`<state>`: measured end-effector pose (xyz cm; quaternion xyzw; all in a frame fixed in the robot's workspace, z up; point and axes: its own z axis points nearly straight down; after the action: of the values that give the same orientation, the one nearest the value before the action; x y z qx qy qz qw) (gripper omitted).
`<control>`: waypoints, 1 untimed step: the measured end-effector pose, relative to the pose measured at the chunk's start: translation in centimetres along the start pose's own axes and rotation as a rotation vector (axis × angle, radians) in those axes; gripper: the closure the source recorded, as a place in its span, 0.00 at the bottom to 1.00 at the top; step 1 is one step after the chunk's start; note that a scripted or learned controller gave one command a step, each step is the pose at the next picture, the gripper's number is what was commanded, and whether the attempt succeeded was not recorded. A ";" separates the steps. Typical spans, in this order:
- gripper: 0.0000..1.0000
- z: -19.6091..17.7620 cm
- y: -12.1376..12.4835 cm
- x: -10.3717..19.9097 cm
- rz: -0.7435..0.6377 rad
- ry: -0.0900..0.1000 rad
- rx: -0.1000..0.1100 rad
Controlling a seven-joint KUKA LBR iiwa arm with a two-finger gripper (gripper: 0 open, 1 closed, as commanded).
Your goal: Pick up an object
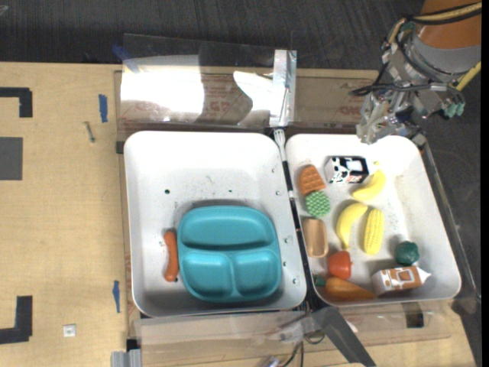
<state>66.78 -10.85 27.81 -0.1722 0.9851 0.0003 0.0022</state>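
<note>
Gripper (380, 125) is hanging over the far right corner of the right bin (439, 228), just past the rim. Can't tell its state, too much cable clutter around the wrist, and nothing visible in its grasp. Grey arm with the orange band (452, 2) is coming in from the upper right.

Candidate objects are all sitting in the right bin, none touching the tool:
- black-and-white cow-pattern carton (346, 170) nearest the tool, at the far end
- banana (370, 186) leaning just beside it
- ridged orange bread piece (311, 179) and green knobbly ball (317, 204) along the left wall
- smooth lemon (350, 223) touching ribbed corn cob (373, 230) mid-bin
- tan rounded piece (315, 236), red tomato (340, 264), carrot (345, 287) lying along the near wall
- dark green round piece (406, 251) and small orange-white carton (400, 279) tipped over at the near right corner

All looking like plastic toy food, packed tight, several in contact.

Left bin (145, 174) is carrying a teal three-compartment plastic tray (228, 252) with an orange sausage-shaped piece (171, 254) lying just beside its left edge. Bins are glossy white, sitting on a wooden bench (53, 220).
</note>
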 end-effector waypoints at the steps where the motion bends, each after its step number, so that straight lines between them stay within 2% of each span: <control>1: 1.00 -2.5 -0.5 0.1 -0.036 -0.008 0.005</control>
<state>66.87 -11.29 30.26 -0.1900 0.9818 -0.0014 0.0066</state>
